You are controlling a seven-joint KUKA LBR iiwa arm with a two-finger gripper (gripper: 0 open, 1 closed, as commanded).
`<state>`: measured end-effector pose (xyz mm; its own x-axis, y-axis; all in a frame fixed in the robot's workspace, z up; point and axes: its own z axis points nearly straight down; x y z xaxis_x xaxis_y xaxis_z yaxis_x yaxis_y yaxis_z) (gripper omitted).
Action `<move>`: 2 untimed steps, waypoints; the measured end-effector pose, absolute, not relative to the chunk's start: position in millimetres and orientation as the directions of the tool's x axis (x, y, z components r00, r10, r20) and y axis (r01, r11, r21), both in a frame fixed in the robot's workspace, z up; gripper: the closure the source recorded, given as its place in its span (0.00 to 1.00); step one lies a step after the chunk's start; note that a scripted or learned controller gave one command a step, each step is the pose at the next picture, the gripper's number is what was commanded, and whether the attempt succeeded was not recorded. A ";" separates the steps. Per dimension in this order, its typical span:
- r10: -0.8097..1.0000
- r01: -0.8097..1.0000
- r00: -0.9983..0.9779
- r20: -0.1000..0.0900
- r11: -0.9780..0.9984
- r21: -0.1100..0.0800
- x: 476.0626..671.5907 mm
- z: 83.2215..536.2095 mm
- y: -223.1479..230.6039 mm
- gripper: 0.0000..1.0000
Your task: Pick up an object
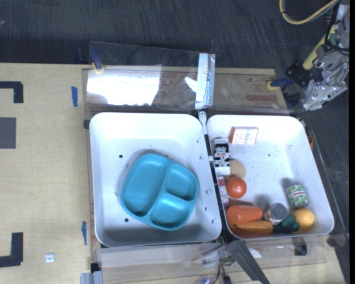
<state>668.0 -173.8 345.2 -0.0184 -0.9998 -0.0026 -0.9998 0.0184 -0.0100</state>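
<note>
Beneath me lies a pale wooden bench point(41, 183) with black corner marks point(14, 91) and bits of blue tape point(74, 96) along its edge. Beyond it, a dark carpeted floor point(138, 22) runs across the top, where a yellow cable point(302, 14) loops. A clear plastic sheet point(144, 83) catches bright glare.

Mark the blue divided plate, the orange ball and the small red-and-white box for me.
blue divided plate point(160, 191): camera view, on its central ridge.
orange ball point(236, 187): camera view, middle of its top.
red-and-white box point(244, 135): camera view, centre of its upper face.
</note>
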 end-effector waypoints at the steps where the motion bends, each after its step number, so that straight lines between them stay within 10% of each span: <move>1: -0.979 -0.979 0.205 -0.004 -0.205 -0.003 667.6 343.9 -133.1 1.00; 2: -0.929 -0.929 0.369 -0.004 -0.369 0.000 647.8 313.0 -92.7 1.00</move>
